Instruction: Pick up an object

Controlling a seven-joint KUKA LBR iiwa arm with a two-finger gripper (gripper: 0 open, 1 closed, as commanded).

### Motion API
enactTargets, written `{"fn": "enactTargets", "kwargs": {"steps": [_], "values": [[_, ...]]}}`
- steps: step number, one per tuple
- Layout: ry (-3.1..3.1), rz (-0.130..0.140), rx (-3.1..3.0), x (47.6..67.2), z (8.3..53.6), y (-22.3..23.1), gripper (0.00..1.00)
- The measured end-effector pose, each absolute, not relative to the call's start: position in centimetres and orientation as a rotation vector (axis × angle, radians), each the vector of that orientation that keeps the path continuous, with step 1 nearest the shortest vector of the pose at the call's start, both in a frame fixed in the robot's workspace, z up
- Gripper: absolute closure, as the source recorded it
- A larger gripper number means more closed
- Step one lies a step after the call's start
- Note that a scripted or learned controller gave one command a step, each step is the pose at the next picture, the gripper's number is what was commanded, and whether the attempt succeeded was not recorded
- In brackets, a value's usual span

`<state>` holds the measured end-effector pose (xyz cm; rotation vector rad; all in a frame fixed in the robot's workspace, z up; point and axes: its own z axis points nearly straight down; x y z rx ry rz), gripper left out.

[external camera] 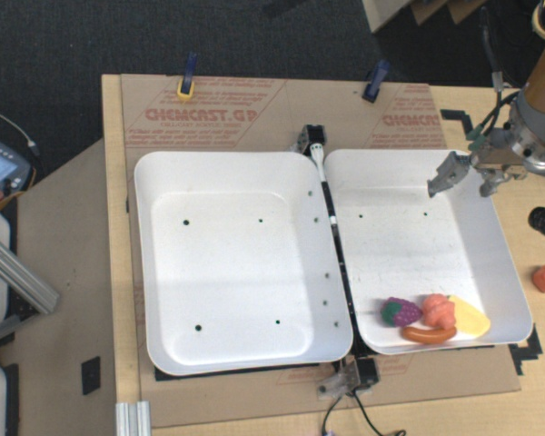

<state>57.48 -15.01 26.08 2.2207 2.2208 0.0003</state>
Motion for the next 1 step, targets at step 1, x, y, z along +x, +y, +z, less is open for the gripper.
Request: {"fn": "enactTargets", "kwargs": {"steps": [1], "values": [[2.223, 0.008, 2.213, 53.43, 34.93, -9.63, 0.0]]}}
